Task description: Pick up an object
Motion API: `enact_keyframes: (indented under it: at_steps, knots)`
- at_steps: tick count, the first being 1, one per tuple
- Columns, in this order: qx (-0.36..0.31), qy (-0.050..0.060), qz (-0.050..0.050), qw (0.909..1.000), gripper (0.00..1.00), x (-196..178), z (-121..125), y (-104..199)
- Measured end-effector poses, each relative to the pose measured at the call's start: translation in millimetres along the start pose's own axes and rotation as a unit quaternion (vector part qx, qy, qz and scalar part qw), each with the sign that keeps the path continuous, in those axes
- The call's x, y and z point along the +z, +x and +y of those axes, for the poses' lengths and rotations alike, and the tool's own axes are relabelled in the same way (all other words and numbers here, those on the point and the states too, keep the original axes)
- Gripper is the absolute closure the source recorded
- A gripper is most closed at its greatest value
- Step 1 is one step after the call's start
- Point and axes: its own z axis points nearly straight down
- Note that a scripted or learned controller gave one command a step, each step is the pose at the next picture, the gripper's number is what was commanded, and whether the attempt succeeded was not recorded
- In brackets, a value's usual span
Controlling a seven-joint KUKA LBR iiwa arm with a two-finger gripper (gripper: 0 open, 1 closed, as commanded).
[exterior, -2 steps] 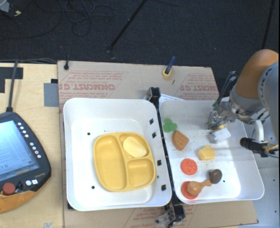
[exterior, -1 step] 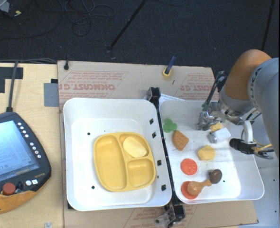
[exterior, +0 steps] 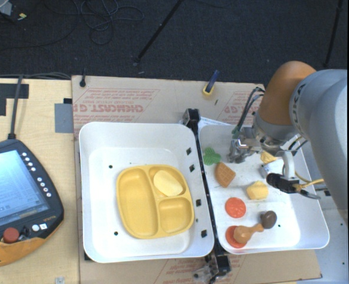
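Note:
My gripper [exterior: 238, 151] hangs low over the back of the right bin [exterior: 314, 234], just right of a small green piece [exterior: 212, 156] and above a tan wedge [exterior: 224, 174]. Other pieces lie in this bin. A yellow lump [exterior: 257, 190] sits mid-bin, with a red disc [exterior: 235, 207] in front of it. A dark brown ball [exterior: 268, 219] and an orange club-shaped piece [exterior: 244, 234] lie at the front. A small yellow bit [exterior: 268, 157] peeks out beside the wrist. No piece shows between the fingers.
The left bin [exterior: 97, 147] holds a yellow divided tray [exterior: 133, 209] with a pale oval piece [exterior: 168, 183] in its back right compartment. A teach pendant [exterior: 15, 188] lies on the bench at the far left. The arm's bulk covers the right bin's far right corner.

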Motion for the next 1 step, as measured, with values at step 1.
enact_keyframes:
  at_steps: [1]
  knots:
    - [0.003,-0.001,-0.003,1.0000,1.00,-1.4,-1.0,-86.6]
